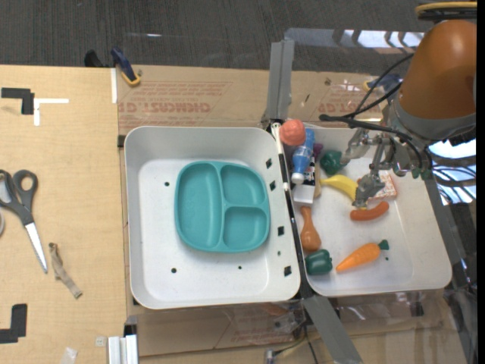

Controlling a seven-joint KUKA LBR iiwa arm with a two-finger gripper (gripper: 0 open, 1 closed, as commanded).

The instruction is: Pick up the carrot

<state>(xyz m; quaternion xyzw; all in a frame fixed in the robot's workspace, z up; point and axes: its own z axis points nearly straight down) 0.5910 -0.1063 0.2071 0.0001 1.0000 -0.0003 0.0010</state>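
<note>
Camera view, jaws [369, 190] above sausage [369, 212], carrot [359, 256] apart

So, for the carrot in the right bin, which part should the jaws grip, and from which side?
Probably the thick middle of the carrot, coming from above. It lies flat, slanted, with its green end toward the bin's right wall, apart from the green pepper and the sausage, so closing across its width seems safest.
</note>
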